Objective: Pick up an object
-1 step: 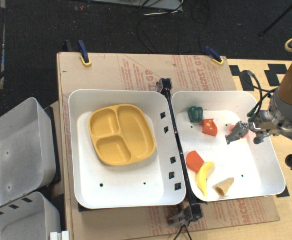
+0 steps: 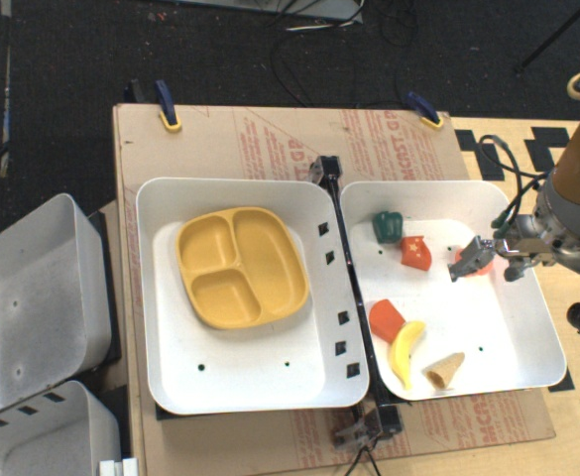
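Note:
The right bin (image 2: 527, 310) holds several small items. A green pepper-like toy (image 2: 388, 226) lies at its far left, with a red piece (image 2: 415, 253) just in front of it. Nearer the front are an orange-red block (image 2: 387, 317), a yellow banana (image 2: 406, 352) and a tan wedge (image 2: 446, 369). My gripper (image 2: 471, 258) hangs low over the right half of this bin, to the right of the red piece. A sliver of something red (image 2: 483, 269) shows right under it; I cannot tell whether it is held.
The left bin (image 2: 161, 365) carries a yellow divided plate (image 2: 242, 266). A black divider (image 2: 344, 286) with clamps runs between the bins. Grey tubs (image 2: 32, 296) stand off the bench at the left. The arm (image 2: 572, 196) comes in over the right bin's right rim.

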You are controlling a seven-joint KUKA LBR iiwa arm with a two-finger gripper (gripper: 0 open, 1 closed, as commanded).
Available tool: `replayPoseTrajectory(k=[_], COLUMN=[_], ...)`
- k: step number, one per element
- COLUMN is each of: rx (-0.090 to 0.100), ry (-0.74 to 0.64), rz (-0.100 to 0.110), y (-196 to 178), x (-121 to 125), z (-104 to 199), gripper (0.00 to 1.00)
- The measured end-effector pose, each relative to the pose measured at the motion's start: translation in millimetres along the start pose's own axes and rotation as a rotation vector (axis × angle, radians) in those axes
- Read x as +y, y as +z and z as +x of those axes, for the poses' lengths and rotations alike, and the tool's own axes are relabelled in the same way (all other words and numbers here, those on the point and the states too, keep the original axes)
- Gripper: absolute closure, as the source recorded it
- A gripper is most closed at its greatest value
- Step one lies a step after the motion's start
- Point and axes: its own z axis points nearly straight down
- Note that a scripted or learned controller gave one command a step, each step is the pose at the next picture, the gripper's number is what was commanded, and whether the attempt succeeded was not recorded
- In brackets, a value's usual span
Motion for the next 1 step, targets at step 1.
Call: replayPoseTrajectory(k=[1], rx=[0.001], ry=[0.003], rz=[0.005], y=[63.0], x=[3.7], z=[-2.2], gripper=[0.00])
